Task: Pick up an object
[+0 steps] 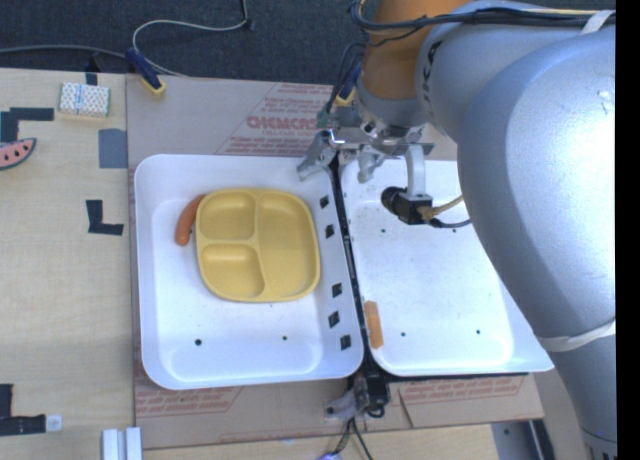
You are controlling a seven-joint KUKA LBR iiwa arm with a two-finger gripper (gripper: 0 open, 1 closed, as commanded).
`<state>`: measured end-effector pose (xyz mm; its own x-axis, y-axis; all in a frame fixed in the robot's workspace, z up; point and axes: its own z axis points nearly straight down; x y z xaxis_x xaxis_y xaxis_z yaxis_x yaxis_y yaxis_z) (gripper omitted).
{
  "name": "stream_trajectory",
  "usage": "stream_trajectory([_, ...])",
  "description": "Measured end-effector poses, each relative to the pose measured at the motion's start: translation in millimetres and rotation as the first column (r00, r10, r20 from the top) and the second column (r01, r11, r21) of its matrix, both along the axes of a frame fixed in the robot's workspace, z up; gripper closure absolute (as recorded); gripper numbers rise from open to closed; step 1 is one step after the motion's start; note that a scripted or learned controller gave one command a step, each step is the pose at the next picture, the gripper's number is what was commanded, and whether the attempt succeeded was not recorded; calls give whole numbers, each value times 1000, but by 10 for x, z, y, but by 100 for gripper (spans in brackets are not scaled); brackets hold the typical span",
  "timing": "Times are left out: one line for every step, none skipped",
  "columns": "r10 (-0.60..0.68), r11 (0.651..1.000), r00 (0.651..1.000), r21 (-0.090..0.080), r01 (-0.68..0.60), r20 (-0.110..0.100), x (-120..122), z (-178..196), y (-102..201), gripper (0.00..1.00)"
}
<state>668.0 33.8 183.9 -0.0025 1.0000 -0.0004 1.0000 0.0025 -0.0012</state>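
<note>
Two white bins sit side by side. At the top of the divider between them hangs the gripper (pixel 345 163); whether it is open or closed, or grasps anything, cannot be told from this angle. A yellow divided plate (pixel 258 244) lies in the left bin (pixel 165 348), touching an orange sausage-shaped piece (pixel 184 221). Another orange piece (pixel 373 325) rests in the right bin (pixel 440 288), against the divider.

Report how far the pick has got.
Done: nothing is lifted. The yellow divided plate and the orange sausage-shaped piece beside it lie in the left bin; another orange piece lies in the right bin. In hand: the gripper hangs over the bins' far edge, apart from all three. Left: descend, grasp, lift.
</note>
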Motion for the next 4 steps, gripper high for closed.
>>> stream_trajectory([1, 1000, 1000, -4, -1, -1, 1, 98, -5, 100])
stream_trajectory([1, 1000, 1000, -4, -1, -1, 0, 96, -4, 0])
stream_trajectory([2, 1000, 1000, -6, -2, -2, 0, 192, -4, 100])
stream_trajectory([2, 1000, 1000, -7, -2, -2, 0, 190, -5, 0])
